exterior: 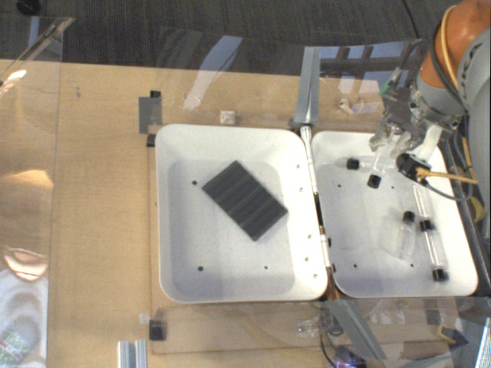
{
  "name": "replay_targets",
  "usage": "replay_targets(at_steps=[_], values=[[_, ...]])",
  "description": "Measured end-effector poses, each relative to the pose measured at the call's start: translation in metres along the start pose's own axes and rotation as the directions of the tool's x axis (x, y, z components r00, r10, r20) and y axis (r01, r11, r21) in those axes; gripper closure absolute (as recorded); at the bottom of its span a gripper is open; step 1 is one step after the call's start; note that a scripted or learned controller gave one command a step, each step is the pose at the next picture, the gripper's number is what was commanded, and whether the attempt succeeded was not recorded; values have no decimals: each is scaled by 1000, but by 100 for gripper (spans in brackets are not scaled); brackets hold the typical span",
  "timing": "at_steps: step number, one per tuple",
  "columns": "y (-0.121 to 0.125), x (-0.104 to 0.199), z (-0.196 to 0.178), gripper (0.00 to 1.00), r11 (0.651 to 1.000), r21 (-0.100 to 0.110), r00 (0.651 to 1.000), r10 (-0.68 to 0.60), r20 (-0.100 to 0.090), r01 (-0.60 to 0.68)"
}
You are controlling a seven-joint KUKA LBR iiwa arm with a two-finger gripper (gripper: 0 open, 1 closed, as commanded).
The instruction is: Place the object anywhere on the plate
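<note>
A dark grey ribbed plate (245, 199) lies flat and skewed in the middle of the left bin (173, 274). Several clear tubes with black caps are in the right bin (460, 286). One tube (377, 163) runs from its black cap up to my gripper (390, 138), which is over the far part of the right bin. Whether that tube is gripped or just lies beneath the gripper is unclear. A loose black cap (353, 163) sits just left of it. Two more tubes (432, 250) lie toward the bin's near right.
A metal divider post (308, 90) stands behind the seam between the bins. Small black brackets (151, 113) sit at the left bin's corners. A yellow cable (445, 177) trails from the wrist over the right bin's far right.
</note>
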State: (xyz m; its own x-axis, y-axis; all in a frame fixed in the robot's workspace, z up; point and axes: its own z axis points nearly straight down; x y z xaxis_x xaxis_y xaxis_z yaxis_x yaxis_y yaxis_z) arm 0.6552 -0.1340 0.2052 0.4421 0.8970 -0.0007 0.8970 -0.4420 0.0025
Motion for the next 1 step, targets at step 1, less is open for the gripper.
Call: replay_targets(at_steps=[1], values=[[39, -33, 81, 100, 994, -31, 995, -104, -5, 103]])
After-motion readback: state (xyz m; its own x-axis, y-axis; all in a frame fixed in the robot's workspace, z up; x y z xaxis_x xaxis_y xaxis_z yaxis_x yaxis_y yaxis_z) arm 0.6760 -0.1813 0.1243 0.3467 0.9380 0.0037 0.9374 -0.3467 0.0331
